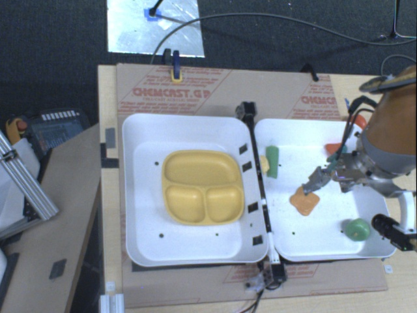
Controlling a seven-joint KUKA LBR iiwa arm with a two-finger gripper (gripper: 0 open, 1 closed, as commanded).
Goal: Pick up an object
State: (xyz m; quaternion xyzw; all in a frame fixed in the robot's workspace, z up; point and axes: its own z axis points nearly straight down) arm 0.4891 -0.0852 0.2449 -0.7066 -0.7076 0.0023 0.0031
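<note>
Reaching in from the right, the grey arm with its orange band (pixel 397 113) carries the two-finger gripper (pixel 313 186) low over the right-hand shallow white bin (pixel 287 243). The gripper's tip sits directly above the upper edge of a flat orange piece with an irregular outline (pixel 305 203); contact between them cannot be confirmed, and the state of the hand cannot be told at this resolution.

Surroundings within the same bin: a green rectangular block (pixel 272 161) stands near the left wall, with a small yellow item (pixel 264 164) just beside it against the divider. A round green object (pixel 357 229) lies near the front right corner, well apart from the orange piece. A small red-orange item (pixel 333 149) shows behind the gripper, partly hidden by the wrist. Nothing lies between the gripper and the orange piece.

In the left-hand white bin (pixel 140 175), a yellow plastic plate with three compartments (pixel 201 186) rests centrally. Both bins sit on a brown cardboard sheet (pixel 215 87) covering the bench.
</note>
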